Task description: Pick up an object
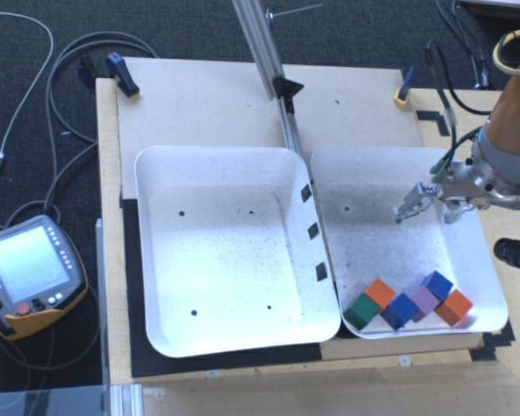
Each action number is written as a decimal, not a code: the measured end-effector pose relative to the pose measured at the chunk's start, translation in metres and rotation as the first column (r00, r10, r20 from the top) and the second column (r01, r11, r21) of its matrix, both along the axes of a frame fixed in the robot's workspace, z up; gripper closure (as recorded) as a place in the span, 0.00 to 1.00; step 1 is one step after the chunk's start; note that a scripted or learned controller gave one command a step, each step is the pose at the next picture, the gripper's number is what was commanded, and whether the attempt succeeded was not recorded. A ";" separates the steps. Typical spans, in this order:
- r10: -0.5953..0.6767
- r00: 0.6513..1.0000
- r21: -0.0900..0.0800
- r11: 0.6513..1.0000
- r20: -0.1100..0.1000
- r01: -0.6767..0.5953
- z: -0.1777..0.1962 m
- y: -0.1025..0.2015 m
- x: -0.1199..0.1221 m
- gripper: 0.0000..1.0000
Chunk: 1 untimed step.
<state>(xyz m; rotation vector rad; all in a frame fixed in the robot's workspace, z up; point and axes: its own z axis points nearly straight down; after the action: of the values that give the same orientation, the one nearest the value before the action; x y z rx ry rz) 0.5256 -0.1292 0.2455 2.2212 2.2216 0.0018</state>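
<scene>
White right bin (468, 258) holds coloured blocks (407, 302) along its near edge; claw (413, 204) grip unreadable.

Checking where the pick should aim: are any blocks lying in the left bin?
No, the blocks are clustered at the near edge of the right bin.

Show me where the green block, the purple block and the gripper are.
green block (360, 310), camera view, its top face.
purple block (425, 302), camera view, its top face.
gripper (407, 208), camera view, between its fingertips.
</scene>
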 end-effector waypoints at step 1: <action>0.004 1.000 0.001 1.000 -0.006 -0.004 -0.077 0.018 0.055 0.00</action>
<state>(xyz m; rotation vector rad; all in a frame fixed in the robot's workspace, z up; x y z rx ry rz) 0.5806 -0.1113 0.1682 2.2207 2.2291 -0.0031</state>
